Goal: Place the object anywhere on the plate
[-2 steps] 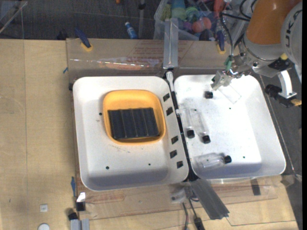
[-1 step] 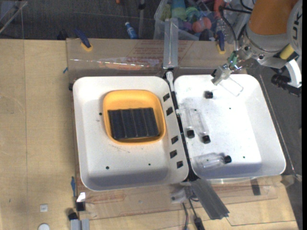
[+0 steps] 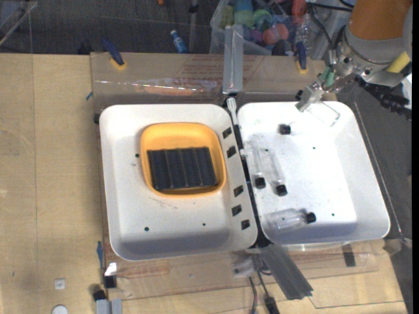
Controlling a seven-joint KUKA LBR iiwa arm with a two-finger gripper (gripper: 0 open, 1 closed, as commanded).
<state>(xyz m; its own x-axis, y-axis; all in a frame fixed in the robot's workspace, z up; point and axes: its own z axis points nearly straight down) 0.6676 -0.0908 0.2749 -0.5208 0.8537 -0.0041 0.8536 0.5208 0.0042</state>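
A yellow plate (image 3: pixel 150 142) sits in the left bin (image 3: pixel 124 227), and a black ridged slab (image 3: pixel 182 169) lies flat on it. Several clear tubes with black caps lie in the right bin (image 3: pixel 366 195): one near the divider (image 3: pixel 267 169), one at the front (image 3: pixel 288 220), and a black cap (image 3: pixel 284 129) further back. My gripper (image 3: pixel 309 99) hangs over the back edge of the right bin, above and right of that cap. A faint clear shape (image 3: pixel 327 112) lies just below the gripper; whether it touches the gripper I cannot tell.
A metal divider (image 3: pixel 230 77) with black clips runs between the two bins. A crate of coloured toys (image 3: pixel 275 12) stands behind the bench. The grey arm with its orange band (image 3: pixel 380 12) comes in from the top right.
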